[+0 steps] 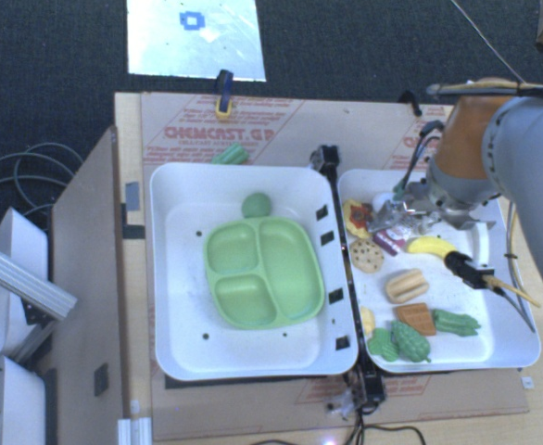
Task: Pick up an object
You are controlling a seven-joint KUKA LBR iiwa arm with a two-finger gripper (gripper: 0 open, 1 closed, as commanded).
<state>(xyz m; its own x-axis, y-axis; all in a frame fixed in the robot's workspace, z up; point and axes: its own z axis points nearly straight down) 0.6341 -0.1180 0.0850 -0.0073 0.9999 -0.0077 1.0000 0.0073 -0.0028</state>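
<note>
- Green leafy toy (pixel 401 343) sits at the right bin's (pixel 517 341) near edge, orange block (pixel 416 318) just behind.
- Gripper (pixel 390 216) hangs over the bin's far left part, beside the banana (pixel 431 245) and cookie (pixel 367 256).
- Whether it grips anything, I cannot tell.

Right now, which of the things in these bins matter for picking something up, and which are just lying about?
For the job:
gripper
cookie
banana
hot dog bun
green toys
right bin

Lying about:
green divided tray
green ball
left bin
yellow clamp
</note>
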